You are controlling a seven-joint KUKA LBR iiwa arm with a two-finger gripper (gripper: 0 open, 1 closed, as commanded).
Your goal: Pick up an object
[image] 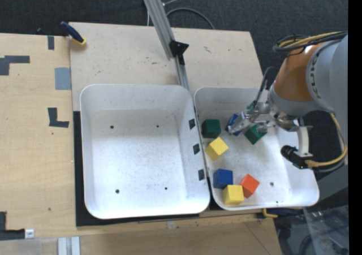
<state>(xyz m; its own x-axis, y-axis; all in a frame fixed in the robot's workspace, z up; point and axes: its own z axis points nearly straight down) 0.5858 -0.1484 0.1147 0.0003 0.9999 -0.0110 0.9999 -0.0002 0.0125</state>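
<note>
My gripper (244, 124) hangs over the right bin (294, 191), low in its upper middle part. A dark green block (257, 134) lies right under or against the gripper's tip, partly hidden by it; I cannot tell whether it is held. Another dark green block (211, 128) sits near the bin's left wall. Below that one lies a yellow block (217, 147). Near the front of the bin sit a blue block (222, 177), a second yellow block (233, 194) and an orange block (249, 184).
The left bin (90, 107) stands beside the right one, sharing a raised middle wall. A slanted metal rail (161, 16) runs down from the top to the bins' back edge. The arm's orange band (294, 76) and cables sit at the right.
</note>
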